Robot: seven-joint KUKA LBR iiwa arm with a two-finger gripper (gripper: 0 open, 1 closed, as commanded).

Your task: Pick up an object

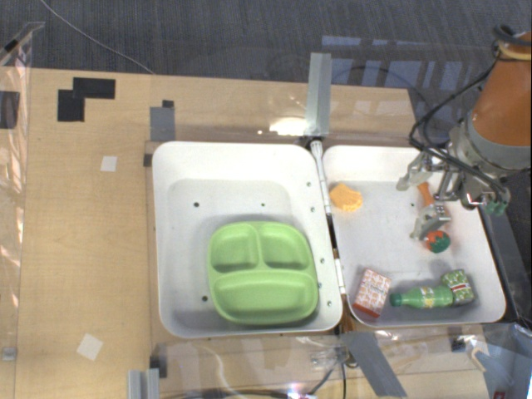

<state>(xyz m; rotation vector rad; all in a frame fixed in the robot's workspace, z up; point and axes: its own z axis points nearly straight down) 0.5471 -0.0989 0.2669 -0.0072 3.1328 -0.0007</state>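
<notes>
My gripper [422,198] hangs over the right part of the right bin [391,233], its two fingers spread wide apart. A small orange piece [425,194] lies in the gap between them and neither finger visibly presses on it. Just below the lower finger [431,221] sits a small red and green fruit-like object [436,241]. A yellow-orange lump [347,197] rests near the bin's upper left. A green bottle [428,296] lies on its side along the front wall, with a red patterned box [371,293] to its left.
The left bin [179,223] holds a green divided plate [262,271] at its front. A metal post [319,98] stands behind the seam between the two bins. The grey arm with its orange band [503,98] enters from the upper right, trailing black cables.
</notes>
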